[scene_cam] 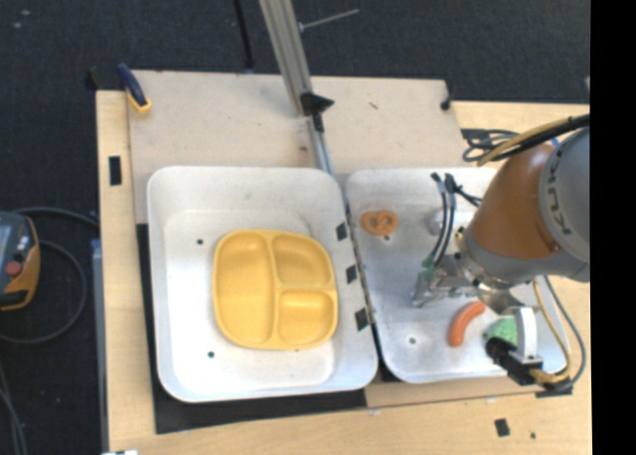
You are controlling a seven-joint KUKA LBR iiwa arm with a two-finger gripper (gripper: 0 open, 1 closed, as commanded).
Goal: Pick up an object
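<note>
Over the right bin (397, 195) you have the arm (527, 215) reaching in from the right, its orange band above the wrist covering much of that bin's far side. Its gripper (429, 289) sits low over the bin floor; whether the claw is wide or narrow you cannot tell from this angle.

Your nearest candidates lie in that same bin: an orange carrot-like piece (462, 324) just right of the gripper, apart from it, and a green object (504, 330) beside it, partly under the arm. A small orange pretzel-shaped piece (378, 222) rests near the bin's upper left corner, well clear of the gripper.

Your left bin (179, 205) carries a yellow divided plate (275, 288). Both bins sit on a pale wooden bench (219, 115), with a slanted metal rail (283, 31) behind and dark carpet (99, 6) around.
</note>
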